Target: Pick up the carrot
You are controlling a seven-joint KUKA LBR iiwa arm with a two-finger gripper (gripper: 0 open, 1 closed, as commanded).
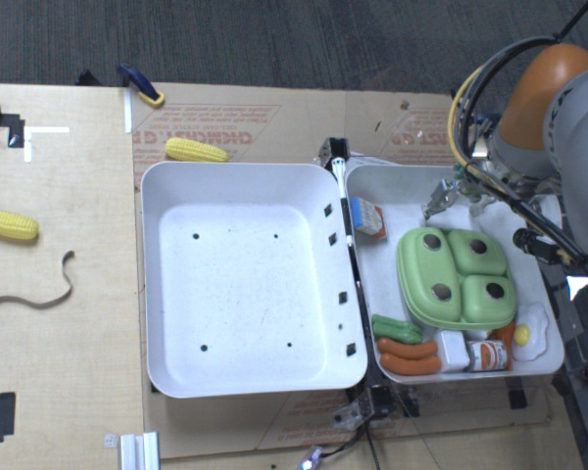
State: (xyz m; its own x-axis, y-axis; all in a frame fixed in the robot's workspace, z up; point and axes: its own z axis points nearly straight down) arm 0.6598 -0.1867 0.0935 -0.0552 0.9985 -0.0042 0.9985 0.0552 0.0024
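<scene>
The pincer [439, 202] hovers at the upper right of the right bin [392, 179], its state unclear. The carrot [520, 335] lies at the bin's lower right, beside the green tray [458, 275]. The approach looks unfinished; next it must travel down-frame over it.

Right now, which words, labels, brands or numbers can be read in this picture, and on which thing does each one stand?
None can be read for certain.
Red print on the brown cardboard sheet under the bins: too blurred.
Label on the small red and white carton: too small.
Label on the small white bottle with red label: too small.
</scene>
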